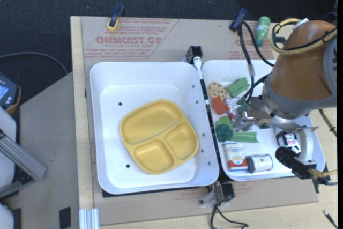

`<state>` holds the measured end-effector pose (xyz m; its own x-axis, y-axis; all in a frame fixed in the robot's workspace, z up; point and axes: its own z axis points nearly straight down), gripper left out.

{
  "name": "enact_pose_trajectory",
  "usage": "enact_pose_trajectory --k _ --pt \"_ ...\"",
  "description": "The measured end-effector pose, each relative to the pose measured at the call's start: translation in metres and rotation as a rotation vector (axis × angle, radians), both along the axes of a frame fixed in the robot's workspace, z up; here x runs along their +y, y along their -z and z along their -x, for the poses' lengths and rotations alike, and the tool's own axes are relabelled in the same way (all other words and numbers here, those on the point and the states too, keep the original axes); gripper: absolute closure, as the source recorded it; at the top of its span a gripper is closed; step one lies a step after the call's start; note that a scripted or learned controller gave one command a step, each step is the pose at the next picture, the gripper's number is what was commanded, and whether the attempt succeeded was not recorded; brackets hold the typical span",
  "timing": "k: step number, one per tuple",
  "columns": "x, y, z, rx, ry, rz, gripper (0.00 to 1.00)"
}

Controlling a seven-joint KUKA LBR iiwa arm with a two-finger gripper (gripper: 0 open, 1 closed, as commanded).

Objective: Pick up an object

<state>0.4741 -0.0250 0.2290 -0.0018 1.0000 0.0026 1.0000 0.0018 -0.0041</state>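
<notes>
currently the gripper (242,118) sits low in the right bin (316,143), among a green toy (224,128), a red piece (220,105) and a cookie (216,89) — jaw state cannot be told. centre over one item, descend straight — avoid crowding neighbours, then lift slowly.

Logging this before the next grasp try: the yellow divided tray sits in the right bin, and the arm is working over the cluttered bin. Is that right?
Not quite. The camera view shows the yellow divided tray in the left bin, not the right one. The rest stands: the arm is over the cluttered right bin, its gripper down among the items.
</notes>
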Motion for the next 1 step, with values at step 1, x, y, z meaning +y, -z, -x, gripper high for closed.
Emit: enact_pose_trajectory --k 1 --pt "-0.0015 0.0025 -0.0214 -0.007 0.001 0.003 1.00"
